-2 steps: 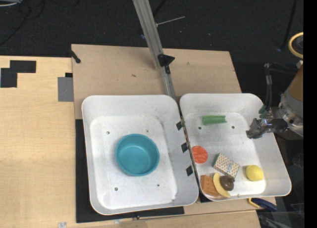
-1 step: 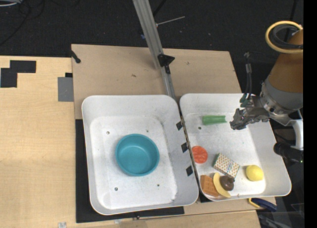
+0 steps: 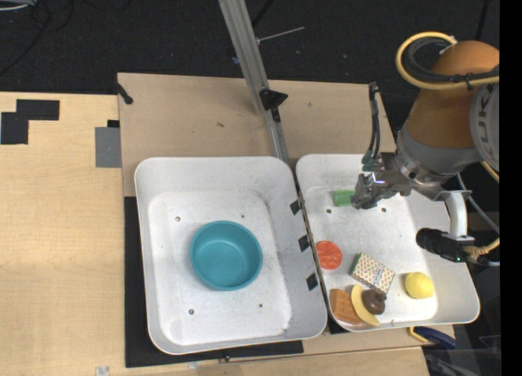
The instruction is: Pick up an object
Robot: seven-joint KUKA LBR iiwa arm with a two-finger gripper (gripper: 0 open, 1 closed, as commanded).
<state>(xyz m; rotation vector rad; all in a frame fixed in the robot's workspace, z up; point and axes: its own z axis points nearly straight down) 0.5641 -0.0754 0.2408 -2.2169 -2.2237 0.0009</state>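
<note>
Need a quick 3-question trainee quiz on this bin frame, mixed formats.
1. True or false: the teal bowl sits in the left bin.
2. Which object lies nearest the gripper? A) yellow ball B) green block C) red disc
3. Fill in: the checkered block lies in the ____ bin.

Key: 1 true; 2 B; 3 right

Gripper (image 3: 369, 193): you cannot tell how it is set; too small and dark
Green object (image 3: 342, 198): right end hidden behind gripper
Brown items (image 3: 359, 305): overlapping at right bin's (image 3: 408, 227) front edge, kind unclear
</note>
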